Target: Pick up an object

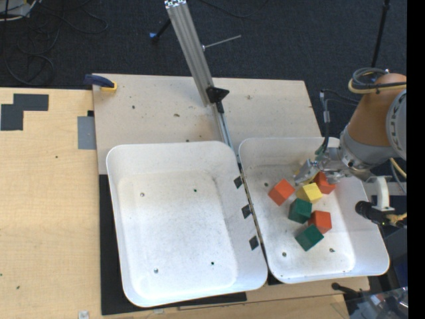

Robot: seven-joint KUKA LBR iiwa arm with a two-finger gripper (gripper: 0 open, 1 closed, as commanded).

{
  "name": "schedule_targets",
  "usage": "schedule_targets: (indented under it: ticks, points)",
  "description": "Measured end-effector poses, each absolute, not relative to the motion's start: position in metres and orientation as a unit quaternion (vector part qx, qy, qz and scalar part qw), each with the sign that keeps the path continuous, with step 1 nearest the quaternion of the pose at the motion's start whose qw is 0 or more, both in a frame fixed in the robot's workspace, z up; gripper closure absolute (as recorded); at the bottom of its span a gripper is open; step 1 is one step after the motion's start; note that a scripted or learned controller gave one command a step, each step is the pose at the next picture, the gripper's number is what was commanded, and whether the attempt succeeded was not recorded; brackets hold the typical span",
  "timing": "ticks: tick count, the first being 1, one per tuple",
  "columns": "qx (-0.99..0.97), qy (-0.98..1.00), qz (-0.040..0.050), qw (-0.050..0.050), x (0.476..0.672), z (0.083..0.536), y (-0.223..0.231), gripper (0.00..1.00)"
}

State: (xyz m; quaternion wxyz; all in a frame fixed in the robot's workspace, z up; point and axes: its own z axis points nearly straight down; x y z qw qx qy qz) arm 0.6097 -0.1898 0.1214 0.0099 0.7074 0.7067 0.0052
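Note:
Several small blocks lie in the right bin [345,261]. An orange block [281,192] sits furthest left, with a yellow block [310,193] beside it and a red-orange block [326,183] to the right. Below them are a green block [300,211], another orange block [322,220] and a second green block [309,236]. My gripper [317,171] is low in the right bin, just above the red-orange and yellow blocks and close to touching them. No block is visibly lifted off the bin floor.
The left bin [172,224] lies alongside, with black clips [244,210] along the shared edge. A slanted aluminium bar [194,52] rises behind the bins. The arm's grey body [375,128] hangs over the right bin's far right corner.

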Motion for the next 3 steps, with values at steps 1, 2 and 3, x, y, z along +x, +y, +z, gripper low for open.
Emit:
schedule_targets:
  ticks: [1,2,3]
  points:
    - [0.708,0.706,0.0046,0.010,0.610,0.130,-0.191,1.00]
    - [0.708,0.706,0.0002,0.000,0.602,0.176,-0.193,1.00]
    - [0.707,0.708,0.0005,0.001,0.603,0.216,-0.194,1.00]
